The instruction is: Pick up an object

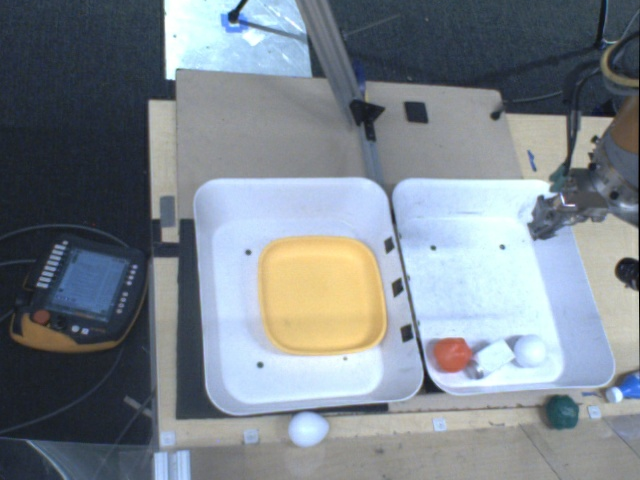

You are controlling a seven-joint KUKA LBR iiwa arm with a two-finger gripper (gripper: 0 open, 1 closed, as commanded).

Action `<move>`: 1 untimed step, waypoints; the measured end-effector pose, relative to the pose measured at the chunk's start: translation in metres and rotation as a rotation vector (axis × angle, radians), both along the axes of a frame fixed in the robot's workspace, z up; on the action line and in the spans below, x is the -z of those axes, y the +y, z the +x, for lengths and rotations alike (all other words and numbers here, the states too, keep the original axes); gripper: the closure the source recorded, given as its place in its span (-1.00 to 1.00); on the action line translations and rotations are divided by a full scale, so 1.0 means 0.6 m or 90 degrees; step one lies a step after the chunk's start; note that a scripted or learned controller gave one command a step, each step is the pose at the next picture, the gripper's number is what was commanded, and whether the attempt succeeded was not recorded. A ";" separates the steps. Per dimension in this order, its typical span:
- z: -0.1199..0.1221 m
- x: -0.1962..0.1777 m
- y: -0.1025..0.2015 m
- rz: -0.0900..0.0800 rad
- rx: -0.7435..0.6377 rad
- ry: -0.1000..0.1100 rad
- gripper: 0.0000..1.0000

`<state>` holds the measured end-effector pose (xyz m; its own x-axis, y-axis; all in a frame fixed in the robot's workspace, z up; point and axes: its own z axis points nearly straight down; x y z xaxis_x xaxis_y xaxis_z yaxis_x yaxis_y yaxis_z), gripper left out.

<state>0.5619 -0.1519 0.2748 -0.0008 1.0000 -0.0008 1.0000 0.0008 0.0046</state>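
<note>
Two white bins sit side by side on my bench. The left bin (225,368) holds one thing, a square yellow plate (322,293) lying flat in its middle. The right bin (490,238) holds three small things, all gathered along its near edge: one red ball (450,354), one small white block (493,357) just beside it, and one white ball (529,350) touching or nearly touching the block's other end. Those three are the nearest things for me to pick, and they lie well apart from my claw.

My claw (545,220) hangs over the far right corner of the right bin, close to its rim, with my arm (620,158) coming in from the right. I see nothing between its tips, but whether they are spread or pressed together I cannot tell from this angle.

Outside the bins I count three more loose things on the bench: one white egg (308,429) in front of the left bin, one dark green ball (562,411) in front of the right bin's near corner, and one blue-and-white piece (622,390) at the bench's edge just beyond it. One handheld controller (78,300) with a screen rests on the dark floor to the left.
</note>
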 end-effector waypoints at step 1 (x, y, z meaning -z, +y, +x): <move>-0.009 0.020 0.072 0.001 -0.001 0.003 1.00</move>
